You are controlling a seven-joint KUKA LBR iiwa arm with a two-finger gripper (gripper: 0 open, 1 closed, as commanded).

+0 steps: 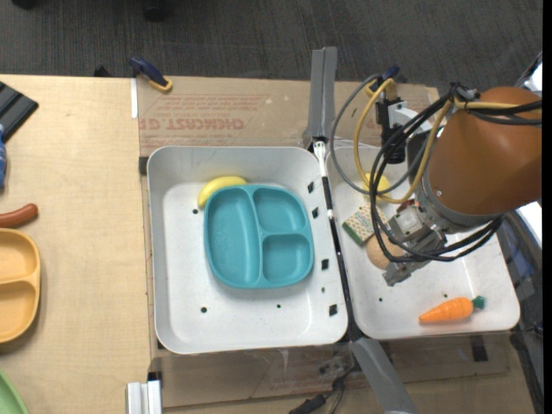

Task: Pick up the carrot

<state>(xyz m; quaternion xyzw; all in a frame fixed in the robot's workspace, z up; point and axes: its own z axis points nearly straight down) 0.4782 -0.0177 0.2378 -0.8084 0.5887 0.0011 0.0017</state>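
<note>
An orange carrot (pixel 448 310) with a green top lies in the right bin (pixel 496 296), near its front right corner. The arm, with its orange band, reaches in from the right over that bin. Its gripper (pixel 392 263) hangs low over the bin's left middle, up and to the left of the carrot and apart from it. A tan round object (pixel 379 255) sits right at the gripper's tip; the view does not show if it is held. The arm hides much of the bin's back half.
A small green-patterned item (pixel 359 224) lies left of the gripper. The left bin (pixel 172 257) holds a teal divided plate (pixel 257 235) with a yellow banana (pixel 221 185) behind it. Yellow and black cables loop above the right bin. An orange plate (pixel 15 287) sits far left on the bench.
</note>
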